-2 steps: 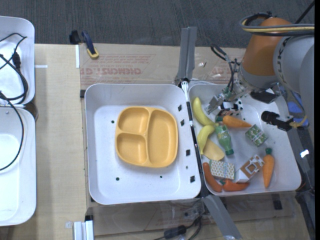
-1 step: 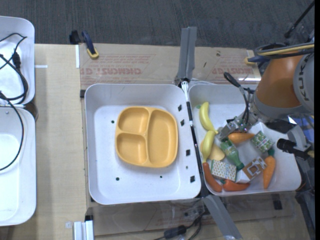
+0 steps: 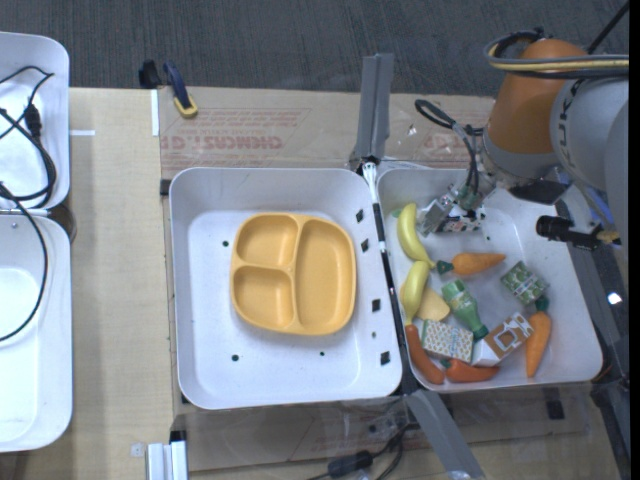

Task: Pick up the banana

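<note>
On the surface [image 3: 110, 218] two bins sit side by side. The left bin [image 3: 200, 368] holds a divided tray [image 3: 295, 272] at its centre. My pincer [image 3: 452, 214] hangs over the right bin [image 3: 575, 313] toward twelve o'clock, with the banana [image 3: 411, 232] just beside it at nine o'clock.

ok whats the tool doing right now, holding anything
tool: over the right bin just right of the banana, nothing visibly held; open or closed cannot be told

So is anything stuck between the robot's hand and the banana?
Nothing visible is. The end effector sits in the right bin, just right of the banana, with only bare white floor between them. The orange carrot lies below that gap, not in it.
</note>
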You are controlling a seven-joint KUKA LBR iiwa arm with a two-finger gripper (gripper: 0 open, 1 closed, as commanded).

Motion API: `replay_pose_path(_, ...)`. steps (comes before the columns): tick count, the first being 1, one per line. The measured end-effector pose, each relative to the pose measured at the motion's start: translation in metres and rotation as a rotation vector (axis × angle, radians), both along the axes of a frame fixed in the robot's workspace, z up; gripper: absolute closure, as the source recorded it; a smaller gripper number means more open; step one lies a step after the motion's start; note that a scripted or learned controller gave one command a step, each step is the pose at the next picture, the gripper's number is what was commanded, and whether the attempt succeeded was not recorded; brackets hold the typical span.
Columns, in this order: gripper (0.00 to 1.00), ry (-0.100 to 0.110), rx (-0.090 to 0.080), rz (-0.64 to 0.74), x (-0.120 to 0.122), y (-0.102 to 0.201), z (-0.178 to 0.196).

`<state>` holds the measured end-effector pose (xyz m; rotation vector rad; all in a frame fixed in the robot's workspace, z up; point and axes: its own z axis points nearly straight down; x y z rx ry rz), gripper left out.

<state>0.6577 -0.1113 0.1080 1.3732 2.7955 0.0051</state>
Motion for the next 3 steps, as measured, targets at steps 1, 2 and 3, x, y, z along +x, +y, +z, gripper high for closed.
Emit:
replay_pose_path(1, 0.0, 0.022, 0.008, -0.006, -0.001, 0.067, 0.085)
replay_pose_path(2, 0.0, 0.024, 0.007, -0.017, -0.007, 0.035, 0.084)
replay_pose_path(3, 0.0, -0.001, 0.006, -0.046, -0.039, 0.011, 0.006)
